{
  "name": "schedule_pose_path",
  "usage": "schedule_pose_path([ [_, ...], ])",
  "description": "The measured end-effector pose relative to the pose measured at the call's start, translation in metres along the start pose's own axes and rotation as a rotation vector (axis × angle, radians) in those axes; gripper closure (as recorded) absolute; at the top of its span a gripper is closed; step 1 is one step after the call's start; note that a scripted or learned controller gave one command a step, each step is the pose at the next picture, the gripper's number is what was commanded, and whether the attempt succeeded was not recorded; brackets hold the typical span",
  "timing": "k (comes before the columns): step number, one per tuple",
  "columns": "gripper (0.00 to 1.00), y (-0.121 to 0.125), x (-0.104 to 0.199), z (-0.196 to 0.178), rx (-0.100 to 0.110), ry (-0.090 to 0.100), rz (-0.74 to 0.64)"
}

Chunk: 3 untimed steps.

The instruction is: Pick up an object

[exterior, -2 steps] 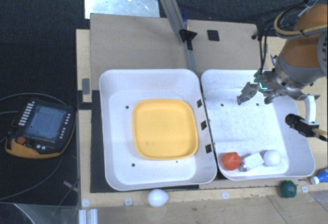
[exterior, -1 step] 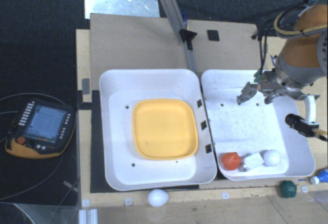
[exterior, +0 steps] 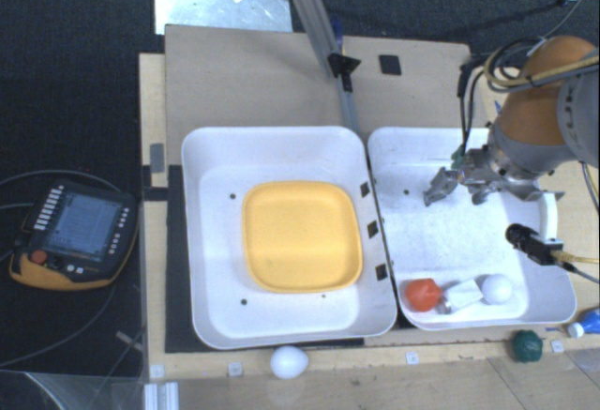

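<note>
Presently the gripper (exterior: 459, 185), fingers spread and nothing held, is poised over the right bin (exterior: 412, 150); descent toward the red object (exterior: 422, 295) is judged needed.

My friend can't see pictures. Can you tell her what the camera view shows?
A robot gripper hangs open over the right white bin, which holds a red ball and a white object. The left bin holds a yellow plate.
</note>
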<state>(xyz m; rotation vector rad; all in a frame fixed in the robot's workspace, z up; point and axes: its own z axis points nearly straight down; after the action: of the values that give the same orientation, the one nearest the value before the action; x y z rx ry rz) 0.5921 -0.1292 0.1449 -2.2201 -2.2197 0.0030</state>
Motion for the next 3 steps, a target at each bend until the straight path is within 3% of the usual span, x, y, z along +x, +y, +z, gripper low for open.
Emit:
schedule_pose_path([
  [1,0.0,0.0,0.0,0.052,0.0,0.0,0.0],
  [2,1.0,0.001,0.0,0.039,-0.004,0.0,0.0],
  [3,1.0,-0.006,-0.006,-0.008,-0.006,-0.001,0.0],
])
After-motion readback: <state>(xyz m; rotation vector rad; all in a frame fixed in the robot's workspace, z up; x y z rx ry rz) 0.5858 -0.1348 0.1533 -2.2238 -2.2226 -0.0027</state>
